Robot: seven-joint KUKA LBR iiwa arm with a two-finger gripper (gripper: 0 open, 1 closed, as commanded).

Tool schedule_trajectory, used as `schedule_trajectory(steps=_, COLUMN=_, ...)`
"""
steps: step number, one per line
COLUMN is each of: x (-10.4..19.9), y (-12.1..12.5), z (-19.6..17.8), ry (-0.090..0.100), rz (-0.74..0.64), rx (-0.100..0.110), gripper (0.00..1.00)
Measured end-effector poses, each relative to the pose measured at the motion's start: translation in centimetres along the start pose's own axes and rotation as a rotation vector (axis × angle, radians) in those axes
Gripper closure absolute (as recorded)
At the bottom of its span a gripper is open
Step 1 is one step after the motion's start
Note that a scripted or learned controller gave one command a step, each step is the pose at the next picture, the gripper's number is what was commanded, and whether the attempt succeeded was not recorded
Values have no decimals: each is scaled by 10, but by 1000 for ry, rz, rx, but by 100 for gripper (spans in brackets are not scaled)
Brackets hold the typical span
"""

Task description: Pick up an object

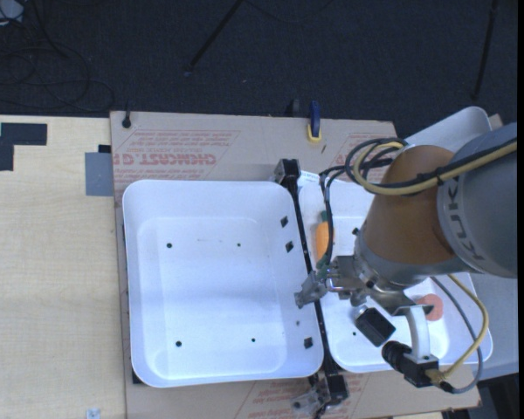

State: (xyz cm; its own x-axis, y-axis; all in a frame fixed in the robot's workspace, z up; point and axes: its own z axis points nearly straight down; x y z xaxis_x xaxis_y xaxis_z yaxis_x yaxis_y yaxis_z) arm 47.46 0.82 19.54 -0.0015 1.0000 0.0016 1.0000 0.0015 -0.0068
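Observation:
My arm reaches in from the right and hangs over the right bin [354, 353], its orange band and grey wrist covering most of that bin. The gripper [318, 288] shows as a metal piece at the wrist's left side, low over the right bin's left edge by the divider between the bins. An orange object [321, 236] lies in the right bin just above the gripper, apart from it. A small pink-red object [430, 307] peeks out at the right bin's right side, partly behind cables. Nothing is visible between the fingers.
The left bin [138, 260] sits to the gripper's left with a bare white floor. Black clips [287, 173] hold the bins at the divider. Cables [458, 356] loop from the wrist over the right bin's lower right. Cardboard [201, 147] lies under both bins.

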Motion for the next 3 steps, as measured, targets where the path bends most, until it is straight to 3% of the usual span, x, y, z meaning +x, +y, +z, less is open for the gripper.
schedule_trajectory(steps=1, x=40, y=1, z=-45, ry=0, rz=-3, rx=-7, gripper=0)
schedule_trajectory(steps=2, x=13, y=1, z=-209, ry=0, rz=3, rx=-22, gripper=0)
schedule_trajectory(steps=3, x=30, y=31, z=-48, ry=-4, rz=0, rx=12, gripper=0)
